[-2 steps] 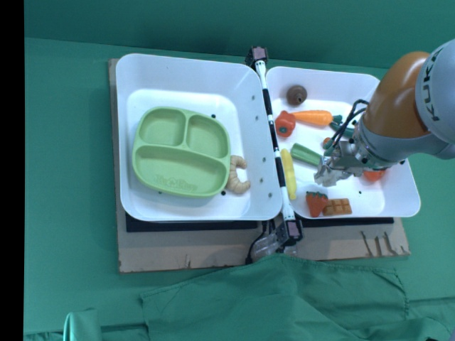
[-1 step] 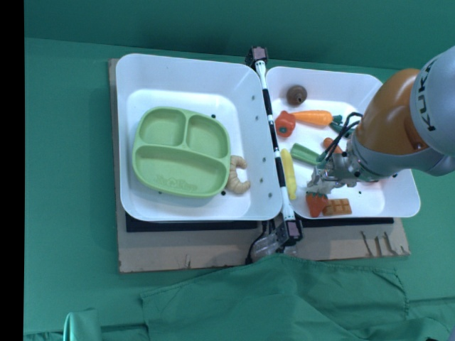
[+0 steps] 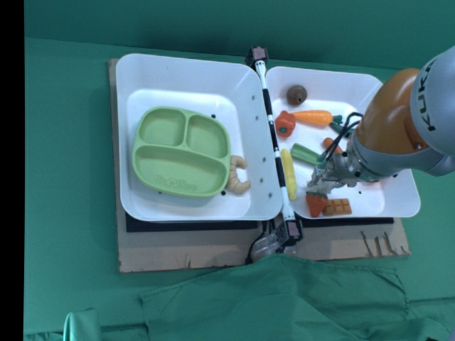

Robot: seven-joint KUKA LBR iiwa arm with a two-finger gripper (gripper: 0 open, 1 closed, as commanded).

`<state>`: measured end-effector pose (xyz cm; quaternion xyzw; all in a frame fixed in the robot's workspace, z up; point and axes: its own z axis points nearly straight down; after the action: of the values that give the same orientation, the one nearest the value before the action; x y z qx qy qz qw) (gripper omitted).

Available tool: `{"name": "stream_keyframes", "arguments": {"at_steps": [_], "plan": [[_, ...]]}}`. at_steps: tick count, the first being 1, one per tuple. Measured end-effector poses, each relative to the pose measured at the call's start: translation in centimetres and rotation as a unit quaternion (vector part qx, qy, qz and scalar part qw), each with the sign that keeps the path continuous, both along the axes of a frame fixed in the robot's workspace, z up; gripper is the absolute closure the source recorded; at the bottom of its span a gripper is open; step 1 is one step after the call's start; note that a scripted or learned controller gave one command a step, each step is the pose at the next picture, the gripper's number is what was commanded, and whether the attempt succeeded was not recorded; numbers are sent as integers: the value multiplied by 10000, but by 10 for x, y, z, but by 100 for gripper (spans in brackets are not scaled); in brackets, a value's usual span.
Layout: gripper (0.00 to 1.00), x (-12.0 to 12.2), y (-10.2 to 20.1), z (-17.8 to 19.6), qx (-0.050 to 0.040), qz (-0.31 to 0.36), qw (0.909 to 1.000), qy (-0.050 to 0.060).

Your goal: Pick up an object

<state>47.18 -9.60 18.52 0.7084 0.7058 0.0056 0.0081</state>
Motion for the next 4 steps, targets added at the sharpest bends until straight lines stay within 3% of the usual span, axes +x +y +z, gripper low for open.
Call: {"name": "stream_keyframes", "arguments": {"at_steps": [1,2,3,4], "plan": [[100,-3,19,100,10,19,10000,31],[100,22,74,94,16,31,10000,69],[0,21,71,94,12,3,10000,79],[0,21,71,94,12,3,10000,79]]}}
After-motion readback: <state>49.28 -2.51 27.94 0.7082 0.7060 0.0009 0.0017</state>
